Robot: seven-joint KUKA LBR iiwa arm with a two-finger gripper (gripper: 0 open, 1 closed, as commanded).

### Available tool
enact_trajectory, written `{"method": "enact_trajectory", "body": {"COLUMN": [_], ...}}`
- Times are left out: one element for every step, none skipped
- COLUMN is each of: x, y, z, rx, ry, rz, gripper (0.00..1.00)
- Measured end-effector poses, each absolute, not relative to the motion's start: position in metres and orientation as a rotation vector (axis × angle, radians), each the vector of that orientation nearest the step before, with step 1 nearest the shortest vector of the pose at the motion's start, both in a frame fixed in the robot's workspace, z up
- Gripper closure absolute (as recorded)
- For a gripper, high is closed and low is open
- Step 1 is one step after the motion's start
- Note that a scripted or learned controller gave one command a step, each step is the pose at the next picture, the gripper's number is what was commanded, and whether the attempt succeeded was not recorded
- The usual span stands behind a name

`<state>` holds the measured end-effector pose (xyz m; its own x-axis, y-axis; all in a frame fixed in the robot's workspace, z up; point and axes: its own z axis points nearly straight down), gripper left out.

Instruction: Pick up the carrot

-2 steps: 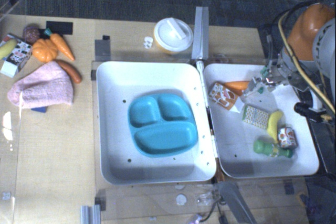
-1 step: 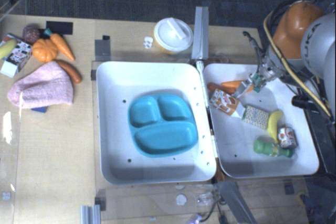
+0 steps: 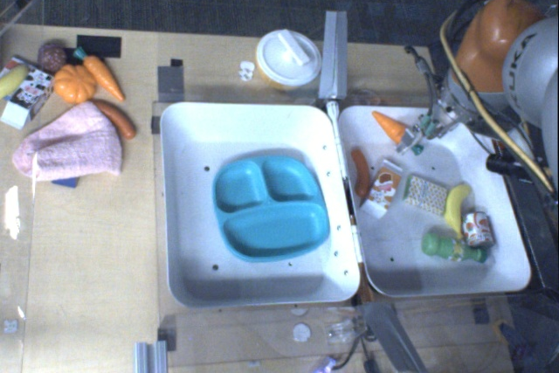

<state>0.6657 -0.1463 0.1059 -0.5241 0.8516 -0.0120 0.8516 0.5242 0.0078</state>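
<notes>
blue tray (image 3: 271, 207) in the left bin (image 3: 183, 214), three compartments, lying slightly askew. in the right bin (image 3: 515, 271): sausage (image 3: 361, 172) by the left wall, small carton (image 3: 383, 189) just beside it, patterned packet (image 3: 424, 193), banana (image 3: 457, 209), can (image 3: 477, 229) and green bottle (image 3: 451, 246) on its side. white lidded tub (image 3: 289, 57) on the bench above the bins; at far left a pink cloth (image 3: 70, 146), small pumpkin (image 3: 73, 84), second sausage (image 3: 115, 118) and a dark round fruit (image 3: 51, 57).
</notes>
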Motion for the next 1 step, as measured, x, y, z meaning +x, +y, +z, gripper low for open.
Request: {"method": "enact_trajectory", "body": {"x": [0.6703], "y": [-0.0713], "z": [0.2375], "rx": [1.815], "ry": [2.557], "rz": [0.006], "gripper": [1.0]}}
